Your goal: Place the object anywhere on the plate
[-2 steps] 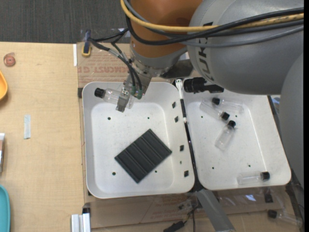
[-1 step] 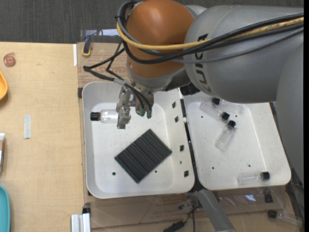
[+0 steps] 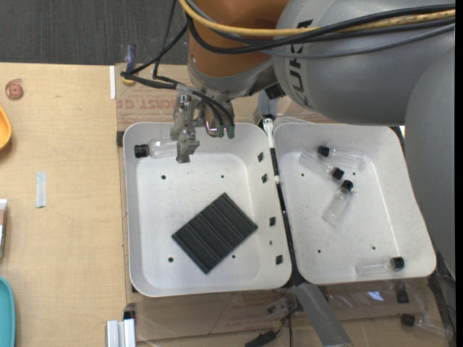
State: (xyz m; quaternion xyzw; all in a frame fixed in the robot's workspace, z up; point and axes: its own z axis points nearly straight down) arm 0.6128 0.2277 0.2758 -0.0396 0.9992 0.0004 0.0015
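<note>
1. In the left bin (image 3: 145, 266), a clear vial (image 3: 153, 150) lies at the back-left corner.
2. The pincer (image 3: 187, 144) hangs beside the vial; whether it grips it, I cannot tell.
3. The black plate (image 3: 215, 232) lies mid-bin, with bare floor around it.
4. The right bin (image 3: 412, 215) holds scattered vials (image 3: 338, 194).

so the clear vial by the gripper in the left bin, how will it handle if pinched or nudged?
The vial lies on its side and looks cylindrical, so a nudge would probably roll it across the left bin. Its clear, smooth wall looks slippery to pinch. It seems small and light, likely easy to lift. The gripper sits right beside it.
</note>
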